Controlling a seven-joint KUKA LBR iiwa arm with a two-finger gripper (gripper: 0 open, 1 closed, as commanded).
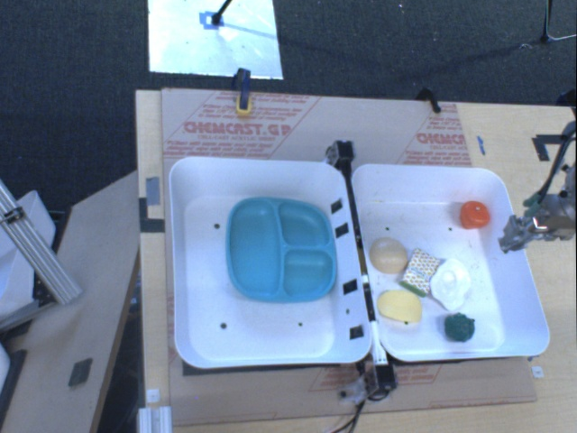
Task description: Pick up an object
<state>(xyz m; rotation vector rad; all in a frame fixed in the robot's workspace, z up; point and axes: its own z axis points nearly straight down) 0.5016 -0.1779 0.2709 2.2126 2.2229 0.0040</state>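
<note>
Dark carpet surrounds the bench, where two white bins sit side by side. From the overhead camera you see a blue divided plate (pixel 281 249) in the left bin (pixel 194 192). The right bin (pixel 424 192) holds small items: an orange ball (pixel 474 214), a beige lump (pixel 389 255), a yellow piece (pixel 399 307), a patterned sponge (pixel 420 270), a white crumpled thing (pixel 451 281) and a dark green piece (pixel 459 327). Your gripper (pixel 516 236) hangs at the right rim; you cannot tell how it is set. The ball looks light, stiff and rollable: pinch across its middle.

Glossy white plastic bins (pixel 261 174), smooth matt blue plastic divided plate (pixel 279 248), printed cardboard underlay (pixel 306 120), pale wooden bench (pixel 149 133)
</note>
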